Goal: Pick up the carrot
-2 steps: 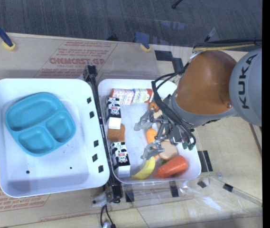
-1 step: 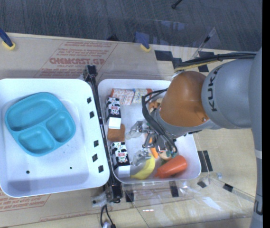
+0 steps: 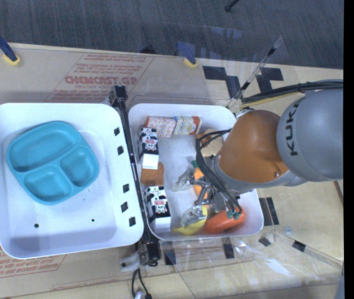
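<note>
Camera view looks down at a slant on a desk (image 3: pixel 33 73) covered with brown printed cardboard and carrying two shallow white bins side by side. In the left bin (image 3: pixel 9 229) lies a blue tray (image 3: pixel 51 161) with three compartments, set toward the far left part of the bin. The right bin (image 3: pixel 140 114) holds the clutter. Along its far wall lies a flat packet (image 3: pixel 170 125) in orange and white. Down its left wall sit two small cartons (image 3: pixel 150 139) with black-and-white cow patches, one near the far end and the other near the front, and between them a small block (image 3: pixel 150 162) that is white with a tan underside.

The arm (image 3: pixel 307 142) reaches in from the right, its grey body and orange band (image 3: pixel 251 145) hanging over the right half of that bin. The tool (image 3: pixel 211 201) is down low at the front right part of the bin, amid wires and metal parts. Whether it is open or closed cannot be told, nor whether it has hold of anything.

The carrot (image 3: pixel 226 222) lies in the front right corner of the right bin, an orange shape against the front wall, directly under the tool and partly hidden by it. Just to its left, touching it, is a yellow piece (image 3: pixel 188 227), also against the front wall.
</note>
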`<state>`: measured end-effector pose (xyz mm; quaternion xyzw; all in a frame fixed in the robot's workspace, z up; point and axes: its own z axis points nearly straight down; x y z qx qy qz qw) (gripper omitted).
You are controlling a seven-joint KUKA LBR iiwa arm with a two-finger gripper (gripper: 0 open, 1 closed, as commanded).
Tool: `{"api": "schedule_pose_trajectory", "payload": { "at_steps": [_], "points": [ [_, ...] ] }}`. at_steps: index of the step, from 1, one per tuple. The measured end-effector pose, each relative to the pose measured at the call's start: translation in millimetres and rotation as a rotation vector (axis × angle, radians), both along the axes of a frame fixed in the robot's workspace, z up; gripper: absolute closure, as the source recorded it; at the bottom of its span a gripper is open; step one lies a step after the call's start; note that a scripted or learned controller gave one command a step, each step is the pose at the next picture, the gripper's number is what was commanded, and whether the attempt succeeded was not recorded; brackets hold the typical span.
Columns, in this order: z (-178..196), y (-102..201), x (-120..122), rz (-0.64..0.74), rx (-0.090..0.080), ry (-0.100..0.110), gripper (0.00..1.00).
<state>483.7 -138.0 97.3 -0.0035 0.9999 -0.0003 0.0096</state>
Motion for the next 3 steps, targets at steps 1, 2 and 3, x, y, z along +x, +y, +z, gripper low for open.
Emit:
{"api": "schedule_pose_trajectory", "payload": {
  "at_steps": [1, 2, 3],
  "points": [
    [9.5, 1.6, 1.0, 0.011, -0.001, 0.001, 1.0],
    [97.3, 81.5, -3.1, -0.074, 0.003, 0.012, 1.0],
    [69.4, 12.7, -7.3, -0.169, 0.001, 0.022, 1.0]
  ]
}}
